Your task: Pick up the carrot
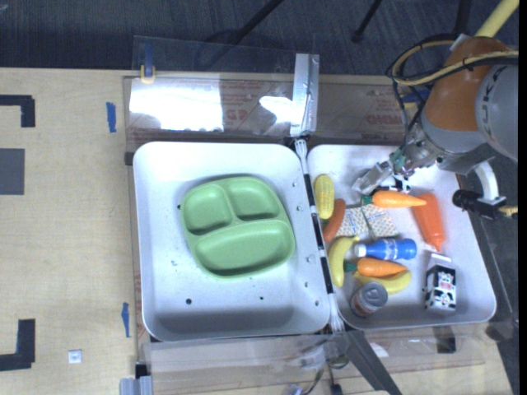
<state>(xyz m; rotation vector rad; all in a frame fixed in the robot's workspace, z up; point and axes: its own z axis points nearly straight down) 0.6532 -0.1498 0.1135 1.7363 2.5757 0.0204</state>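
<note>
Step in hand, judged: approach for grasp. Grey metal claw hovers at far side of right white plastic bin, just beside smooth tapered orange plastic carrot with green top; nothing between fingers, open or closed cannot tell. Second similar carrot lies nearer. Next move likely: descend, straddle carrot, close.
</note>
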